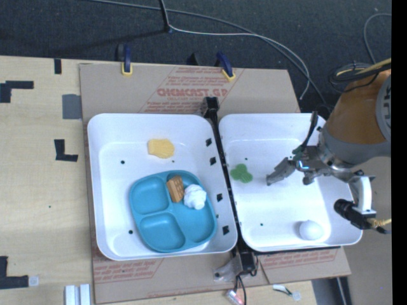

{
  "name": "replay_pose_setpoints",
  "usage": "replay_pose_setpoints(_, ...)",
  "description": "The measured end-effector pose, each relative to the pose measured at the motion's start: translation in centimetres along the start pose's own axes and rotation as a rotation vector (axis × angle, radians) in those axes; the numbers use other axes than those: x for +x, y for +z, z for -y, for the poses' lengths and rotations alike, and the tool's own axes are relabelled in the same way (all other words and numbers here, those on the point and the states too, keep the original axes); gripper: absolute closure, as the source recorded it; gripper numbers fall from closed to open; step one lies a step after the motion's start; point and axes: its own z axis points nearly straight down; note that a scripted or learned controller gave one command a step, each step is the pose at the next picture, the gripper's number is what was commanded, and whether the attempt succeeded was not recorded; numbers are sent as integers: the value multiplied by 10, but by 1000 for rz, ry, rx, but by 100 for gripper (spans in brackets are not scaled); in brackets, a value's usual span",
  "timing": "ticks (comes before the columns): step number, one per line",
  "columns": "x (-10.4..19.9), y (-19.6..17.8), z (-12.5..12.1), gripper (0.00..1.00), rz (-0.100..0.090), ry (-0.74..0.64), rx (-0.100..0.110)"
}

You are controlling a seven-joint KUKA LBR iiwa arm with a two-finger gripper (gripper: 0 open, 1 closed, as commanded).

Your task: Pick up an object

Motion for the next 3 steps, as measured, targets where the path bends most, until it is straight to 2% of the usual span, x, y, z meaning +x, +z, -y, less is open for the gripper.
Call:
replay_pose_setpoints(1, -3, -29, -97, 0, 1, -2, -4)
replay_pose_setpoints(2, 11, -33, -55, 0, 0, 0, 0)
replay_pose_setpoints(3, 71, -62, -13, 0, -1, -4, -3)
